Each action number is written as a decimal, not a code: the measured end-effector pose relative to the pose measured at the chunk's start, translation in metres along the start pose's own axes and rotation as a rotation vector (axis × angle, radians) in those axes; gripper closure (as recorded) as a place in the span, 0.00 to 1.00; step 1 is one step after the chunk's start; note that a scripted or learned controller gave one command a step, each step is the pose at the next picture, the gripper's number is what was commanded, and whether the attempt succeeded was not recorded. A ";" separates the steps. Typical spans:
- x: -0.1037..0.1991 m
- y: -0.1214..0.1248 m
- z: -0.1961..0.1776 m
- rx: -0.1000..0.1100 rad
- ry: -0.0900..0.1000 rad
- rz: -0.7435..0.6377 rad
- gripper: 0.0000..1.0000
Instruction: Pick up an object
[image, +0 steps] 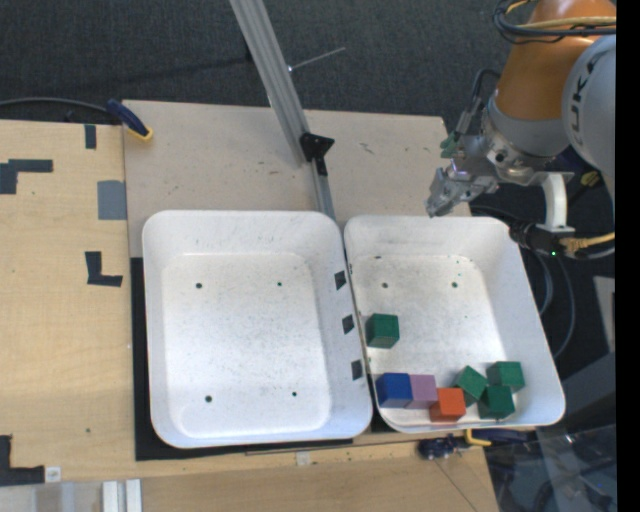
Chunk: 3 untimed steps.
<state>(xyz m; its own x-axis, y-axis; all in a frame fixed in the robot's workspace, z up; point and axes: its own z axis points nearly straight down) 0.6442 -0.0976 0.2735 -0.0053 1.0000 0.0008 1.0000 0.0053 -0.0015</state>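
Counter (220, 160), pale wood, upper and left of the frame; grey and dark tape patches (110, 198) at far left; blue-and-yellow clamp (130, 118) at upper left.

Left bin (160, 250), white, shallow, centre-left of frame, speckled floor.

Metal post (285, 90), slanting from top centre down to the seam between the two bins.

Right bin (520, 270), white, touching the left bin along its inner edge. Contents:
- one green cube (382, 330), alone, left-centre of the bin, well apart from the rest;
- blue cube (394, 389), lower left corner, touching a lilac cube (423, 388);
- orange cube (449, 403), just beside the lilac one, against the lower rim;
- three green cubes (490, 388), clustered in the lower right corner, touching one another and the orange cube.

Arm (545, 80), grey with orange band, upper right of frame. Gripper (447, 195), above the upper rim of the right bin, well apart from every cube; nothing between the jaws; whether they stand wide or narrow cannot be told.
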 end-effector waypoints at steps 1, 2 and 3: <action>0.051 -0.005 0.018 0.002 0.000 -0.001 1.00; 0.099 -0.011 0.033 0.002 0.000 0.000 1.00; 0.146 -0.022 0.031 0.001 0.001 -0.001 1.00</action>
<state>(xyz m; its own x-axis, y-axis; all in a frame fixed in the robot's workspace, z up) 0.6209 0.0479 0.2428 -0.0061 1.0000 0.0014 1.0000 0.0061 -0.0027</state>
